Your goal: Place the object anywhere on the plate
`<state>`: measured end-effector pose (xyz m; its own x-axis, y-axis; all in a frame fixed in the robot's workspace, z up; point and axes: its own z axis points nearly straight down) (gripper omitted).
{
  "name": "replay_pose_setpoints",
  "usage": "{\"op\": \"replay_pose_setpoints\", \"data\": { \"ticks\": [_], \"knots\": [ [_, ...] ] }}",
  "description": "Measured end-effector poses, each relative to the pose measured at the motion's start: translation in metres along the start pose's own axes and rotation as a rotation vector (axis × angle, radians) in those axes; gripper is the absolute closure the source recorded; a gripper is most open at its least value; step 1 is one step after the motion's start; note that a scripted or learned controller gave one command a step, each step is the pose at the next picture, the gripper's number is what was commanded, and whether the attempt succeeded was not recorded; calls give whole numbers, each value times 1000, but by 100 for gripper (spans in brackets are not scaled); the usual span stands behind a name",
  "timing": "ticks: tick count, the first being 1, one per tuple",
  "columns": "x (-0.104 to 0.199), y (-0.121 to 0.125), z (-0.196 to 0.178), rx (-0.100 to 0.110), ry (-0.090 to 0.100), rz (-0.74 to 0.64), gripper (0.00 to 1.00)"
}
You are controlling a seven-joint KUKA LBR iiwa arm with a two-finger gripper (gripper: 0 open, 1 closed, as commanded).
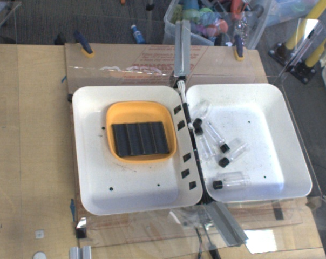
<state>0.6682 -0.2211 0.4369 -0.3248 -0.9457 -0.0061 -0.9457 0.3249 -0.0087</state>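
Wooden bench (pixel 28 144) with a sheet of cardboard (pixel 125 63) taped on top, and two white bins sitting side by side on that, touching along the middle. Behind the bench there's a clear tub (pixel 222 9) stuffed with colourful toys, plus some yellow and black gear on the floor at the far right. The left bin (pixel 93 188) has an orange plate (pixel 138 109) in it, a bit above centre, and a black ribbed block (pixel 140 139) is lying flat on the plate, filling most of it and sitting toward the near rim. So the block is already on the plate, fully inside its edge as far as the view shows. The right bin (pixel 271 117) has a handful of clear vials (pixel 228 182) with black caps scattered over its left half, some overlapping near the shared edge, one lying by itself toward the front. A row of small black tabs (pixel 185 156) runs down the seam between the bins. As for the gripper, honestly can't tell how wide it's open or whether it's got anything.
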Motion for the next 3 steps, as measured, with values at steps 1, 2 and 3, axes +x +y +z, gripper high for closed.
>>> {"op": "replay_pose_setpoints", "data": {
  "ticks": [1, 2, 3],
  "knots": [
    [0, 0, 0, -2, 0, -342, 100],
    [-5, 2, 1, -3, -1, -608, 100],
    [-10, 4, 1, -4, -2, -994, 100]
  ]
}}
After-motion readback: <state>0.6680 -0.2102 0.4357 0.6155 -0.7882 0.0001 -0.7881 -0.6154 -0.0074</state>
